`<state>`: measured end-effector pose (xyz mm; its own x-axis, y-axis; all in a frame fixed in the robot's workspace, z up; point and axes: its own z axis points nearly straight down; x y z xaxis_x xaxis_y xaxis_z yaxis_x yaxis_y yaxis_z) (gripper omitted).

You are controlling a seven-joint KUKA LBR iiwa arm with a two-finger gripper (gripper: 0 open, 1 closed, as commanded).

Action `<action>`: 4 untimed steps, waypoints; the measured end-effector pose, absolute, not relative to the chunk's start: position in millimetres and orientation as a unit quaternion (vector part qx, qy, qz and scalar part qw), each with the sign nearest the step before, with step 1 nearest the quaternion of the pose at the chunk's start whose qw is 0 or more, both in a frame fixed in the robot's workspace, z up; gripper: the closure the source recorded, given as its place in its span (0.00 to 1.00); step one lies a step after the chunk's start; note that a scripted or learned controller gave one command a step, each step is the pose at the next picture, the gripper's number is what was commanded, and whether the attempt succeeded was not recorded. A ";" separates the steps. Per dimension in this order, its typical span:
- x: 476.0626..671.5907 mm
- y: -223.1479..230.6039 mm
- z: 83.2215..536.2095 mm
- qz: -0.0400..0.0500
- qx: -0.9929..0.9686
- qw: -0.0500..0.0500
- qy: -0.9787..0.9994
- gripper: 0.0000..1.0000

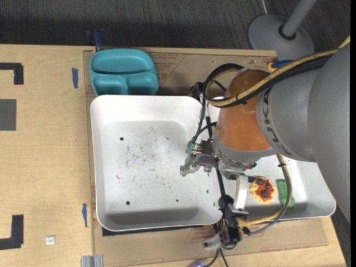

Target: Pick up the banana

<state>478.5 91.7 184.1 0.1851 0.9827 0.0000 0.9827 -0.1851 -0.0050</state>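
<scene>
From my station, the arm [311, 110] comes in from the right of the frame, and its orange band [242, 115] covers much of the right-hand bin [318, 203]. The end effector [192, 164] sits at centre frame, over the right edge of the left-hand bin [139, 177]. I cannot tell whether it is open or closed, and I see nothing held in it.

I cannot tell where the banana lies, as the arm hides most of the right-hand bin. In the uncovered lower part of that bin, a small orange-and-yellow piece [261, 189] lies just beside a green piece [282, 193].

The floor of the left-hand bin shows faint scuff marks. A teal tray [123, 71] rests on the bench [44, 149], touching that bin's top edge in the upper left of the frame.
</scene>
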 end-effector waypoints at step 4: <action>479.1 225.1 101.5 0.000 -0.711 0.001 -0.703 1.00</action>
<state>479.1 225.1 101.5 0.0124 0.9999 0.0016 0.9999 -0.0124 -0.0008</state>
